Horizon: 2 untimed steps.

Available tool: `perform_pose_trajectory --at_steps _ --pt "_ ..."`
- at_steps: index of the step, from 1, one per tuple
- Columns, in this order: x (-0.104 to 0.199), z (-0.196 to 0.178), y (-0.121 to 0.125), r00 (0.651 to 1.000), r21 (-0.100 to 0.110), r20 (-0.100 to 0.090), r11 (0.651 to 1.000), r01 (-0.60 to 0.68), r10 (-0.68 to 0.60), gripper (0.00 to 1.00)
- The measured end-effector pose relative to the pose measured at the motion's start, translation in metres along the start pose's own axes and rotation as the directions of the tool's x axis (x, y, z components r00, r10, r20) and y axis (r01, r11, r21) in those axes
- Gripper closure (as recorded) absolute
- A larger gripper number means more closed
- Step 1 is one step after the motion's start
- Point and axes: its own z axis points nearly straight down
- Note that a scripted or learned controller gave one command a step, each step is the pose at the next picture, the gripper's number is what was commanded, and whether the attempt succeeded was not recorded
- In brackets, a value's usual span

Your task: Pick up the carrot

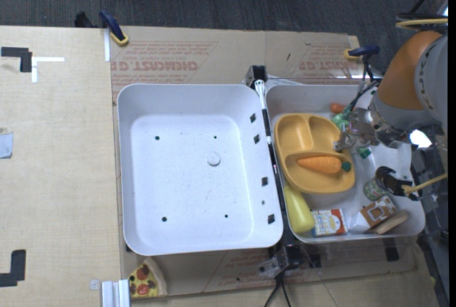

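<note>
My gripper (348,136) sits right-center of frame, fingers' state can't tell. Carrot (320,164) lies in yellow plate (303,133); I'd drop low across its midsection, w/ fingers straddling it.

"CHEMCAST GP" on cardboard sheet (164,56)

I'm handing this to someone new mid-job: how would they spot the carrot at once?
Look in the right-hand white bin, where a yellow divided plate sits against its left wall. The carrot lies flat in the plate's large lower compartment: a smooth orange cone with a green stub at its right end, the only orange thing on the plate.
</note>
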Motion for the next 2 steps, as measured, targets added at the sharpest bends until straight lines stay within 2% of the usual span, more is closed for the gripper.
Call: perform_pose_trajectory --at_steps 1,2 --pt "0.068 -0.098 -0.047 0.931 0.006 0.0 0.931 -0.364 0.364 1.0" --pt "0.098 -0.103 -0.064 0.932 -0.025 0.021 0.932 -0.362 0.363 1.0"
